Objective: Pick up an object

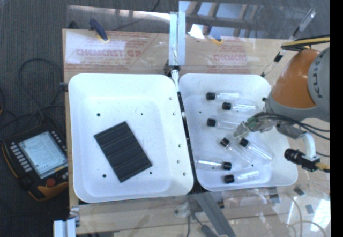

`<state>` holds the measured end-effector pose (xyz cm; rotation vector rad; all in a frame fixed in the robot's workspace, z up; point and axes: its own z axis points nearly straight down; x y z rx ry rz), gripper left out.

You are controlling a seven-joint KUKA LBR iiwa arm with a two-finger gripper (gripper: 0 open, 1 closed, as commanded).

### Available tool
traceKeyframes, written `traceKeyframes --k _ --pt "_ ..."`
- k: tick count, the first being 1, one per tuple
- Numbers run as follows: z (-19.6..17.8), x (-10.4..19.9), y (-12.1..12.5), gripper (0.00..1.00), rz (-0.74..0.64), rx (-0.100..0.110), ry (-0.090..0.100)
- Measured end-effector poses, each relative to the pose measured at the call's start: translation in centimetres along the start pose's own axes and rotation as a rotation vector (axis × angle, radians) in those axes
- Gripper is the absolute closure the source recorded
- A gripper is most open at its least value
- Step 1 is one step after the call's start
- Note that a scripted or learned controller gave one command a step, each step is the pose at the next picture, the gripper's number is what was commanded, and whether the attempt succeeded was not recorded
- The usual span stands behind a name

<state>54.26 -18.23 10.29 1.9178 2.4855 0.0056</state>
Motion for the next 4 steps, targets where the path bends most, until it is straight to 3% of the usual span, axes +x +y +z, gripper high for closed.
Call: traceKeyframes --k 1,2,3,4 --pt "0.0 0.0 0.0 0.00 0.000 0.000 0.000" --pt "1.2 5.4 -1.6 0.00 -0.087 -0.010 -0.012" --pt "0.0 5.4 -1.3 1.00 -0.087 -0.019 -0.013" --pt "-8.1 8.2 9.7 1.00 -0.188 0.003 -0.002"
